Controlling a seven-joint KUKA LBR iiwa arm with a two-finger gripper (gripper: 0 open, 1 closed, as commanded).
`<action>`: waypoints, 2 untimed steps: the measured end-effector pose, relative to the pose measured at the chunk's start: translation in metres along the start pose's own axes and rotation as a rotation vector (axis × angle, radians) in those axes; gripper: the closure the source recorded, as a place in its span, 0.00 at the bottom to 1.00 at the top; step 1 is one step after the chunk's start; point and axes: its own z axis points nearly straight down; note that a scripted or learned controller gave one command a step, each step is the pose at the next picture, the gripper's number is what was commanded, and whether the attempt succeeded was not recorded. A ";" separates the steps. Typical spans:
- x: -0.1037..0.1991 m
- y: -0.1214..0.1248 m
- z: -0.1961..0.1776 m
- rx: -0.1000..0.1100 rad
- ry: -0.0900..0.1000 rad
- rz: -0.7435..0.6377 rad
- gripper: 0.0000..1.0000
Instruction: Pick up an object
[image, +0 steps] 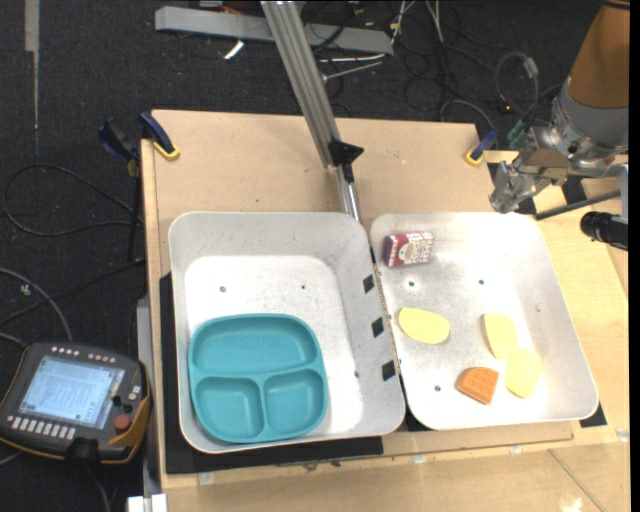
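The right bin (540, 260) holds a small maroon and white carton (409, 249) lying near its back left corner. A yellow oval piece (424, 326) lies left of centre, and two more pale yellow pieces (498, 333) (523, 373) lie toward the front right. An orange waffle-like piece (478, 384) sits by the front edge. My gripper (508, 196) hangs above the bin's back right corner, well apart from all the objects, with nothing seen between its fingers.
The left bin (200, 250) carries a teal divided tray (259, 377) in its front half. A slanted metal pole (310, 85) crosses the back of the bench. A teach pendant (70, 400) lies on the floor at the left.
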 end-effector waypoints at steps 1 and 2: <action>0.000 0.000 0.000 0.001 0.000 0.000 0.00; 0.016 -0.004 -0.039 -0.003 0.003 0.004 0.00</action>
